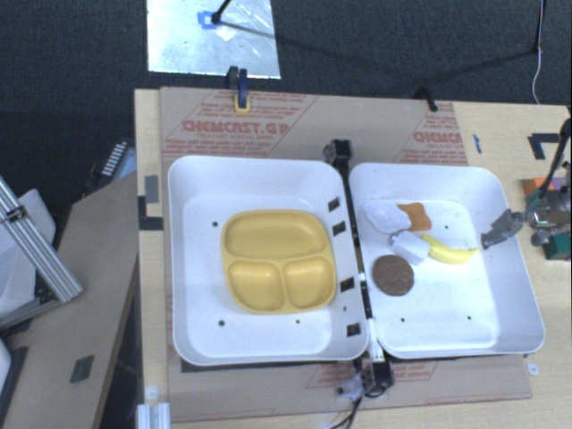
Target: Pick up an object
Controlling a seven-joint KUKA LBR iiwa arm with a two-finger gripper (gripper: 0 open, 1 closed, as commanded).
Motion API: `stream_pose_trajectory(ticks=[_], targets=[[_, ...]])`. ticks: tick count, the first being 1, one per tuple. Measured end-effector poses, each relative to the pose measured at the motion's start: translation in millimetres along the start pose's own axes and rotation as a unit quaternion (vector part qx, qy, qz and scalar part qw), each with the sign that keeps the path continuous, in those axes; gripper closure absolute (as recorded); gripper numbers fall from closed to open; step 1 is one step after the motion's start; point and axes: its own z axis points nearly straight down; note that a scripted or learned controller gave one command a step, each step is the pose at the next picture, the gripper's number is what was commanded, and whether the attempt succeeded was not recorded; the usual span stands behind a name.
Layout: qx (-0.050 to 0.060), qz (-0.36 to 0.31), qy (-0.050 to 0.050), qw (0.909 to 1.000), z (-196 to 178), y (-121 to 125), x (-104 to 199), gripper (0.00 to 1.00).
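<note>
We see a dark carpeted floor at the far side, with a shiny metal sheet lying on it. Nearer, a pale wooden bench carries printed brown cardboard. At the left stands an aluminium frame rail.

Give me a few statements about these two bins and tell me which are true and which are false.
1. The yellow tray lies in the left bin. True.
2. The banana is in the left bin. False: it lies in the right bin.
3. The brown disc lies in the right bin. True.
4. The gripper holds the banana. False: it sits at the right bin's right edge, apart from the banana.
</note>
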Motion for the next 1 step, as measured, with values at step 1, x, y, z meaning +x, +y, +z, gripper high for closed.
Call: stream_pose_trajectory(ticks=[1], targets=[[-0.006,-0.002,-0.001,1.0,-5.9,2.4,0.8,0.0]])
